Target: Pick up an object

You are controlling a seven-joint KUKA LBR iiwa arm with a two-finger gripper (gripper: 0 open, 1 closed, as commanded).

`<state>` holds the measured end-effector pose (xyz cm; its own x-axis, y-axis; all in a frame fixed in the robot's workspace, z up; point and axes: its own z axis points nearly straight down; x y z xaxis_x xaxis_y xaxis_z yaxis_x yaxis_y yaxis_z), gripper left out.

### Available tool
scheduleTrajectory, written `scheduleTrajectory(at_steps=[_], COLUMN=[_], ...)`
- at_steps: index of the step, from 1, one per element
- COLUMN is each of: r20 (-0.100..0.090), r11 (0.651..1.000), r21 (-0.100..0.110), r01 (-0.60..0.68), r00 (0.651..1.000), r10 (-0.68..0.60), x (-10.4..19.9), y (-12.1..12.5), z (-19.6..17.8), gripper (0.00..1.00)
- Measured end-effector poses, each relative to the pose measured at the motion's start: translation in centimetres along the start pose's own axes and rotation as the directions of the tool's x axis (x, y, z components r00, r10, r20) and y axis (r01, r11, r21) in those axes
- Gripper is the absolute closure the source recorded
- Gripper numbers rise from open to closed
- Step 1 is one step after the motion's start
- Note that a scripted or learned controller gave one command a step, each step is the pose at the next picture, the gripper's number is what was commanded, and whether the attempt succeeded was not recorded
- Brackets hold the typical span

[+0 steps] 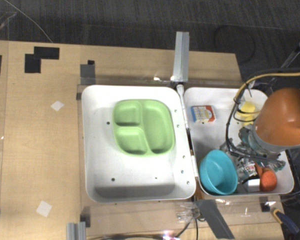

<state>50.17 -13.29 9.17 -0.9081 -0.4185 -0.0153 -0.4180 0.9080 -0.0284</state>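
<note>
Below the camera, a wooden surface carries two shallow white bins side by side. Lying in the left bin is a light green divided plate, with three compartments, flat near the bin's middle and slightly toward the far side. The right bin is more crowded. A small blue-and-white card or packet lies near its far left corner, a yellow object sits near its far right side, partly behind cables, and a turquoise bowl rests tilted on its side near the front edge, its opening facing up and to the right. At the front right corner sits an orange object, just beside a small white piece. The arm, with its broad orange band, reaches in from the right and hangs over the right half of this bin. Its pincer is low among the clutter, between the turquoise bowl and the orange object; the wrist and cables hide it, so I cannot tell whether it is apart, together or clamped on anything.
</note>
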Motion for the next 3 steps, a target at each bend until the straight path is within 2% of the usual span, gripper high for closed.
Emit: scheduleTrajectory(at_steps=[1,2,3], r20=[-0.004,-0.001,0.002], r11=[0.989,0.981,0.997], r21=[-0.019,-0.013,-0.012], r01=[-0.144,-0.196,-0.079], r00=[0.990,0.981,0.997], r10=[0.144,0.196,0.079], x=[1.3,-0.4,-0.9], y=[-4.6,-0.4,2.5], z=[0.3,0.1,0.0], gripper=[0.00,0.00,0.00])
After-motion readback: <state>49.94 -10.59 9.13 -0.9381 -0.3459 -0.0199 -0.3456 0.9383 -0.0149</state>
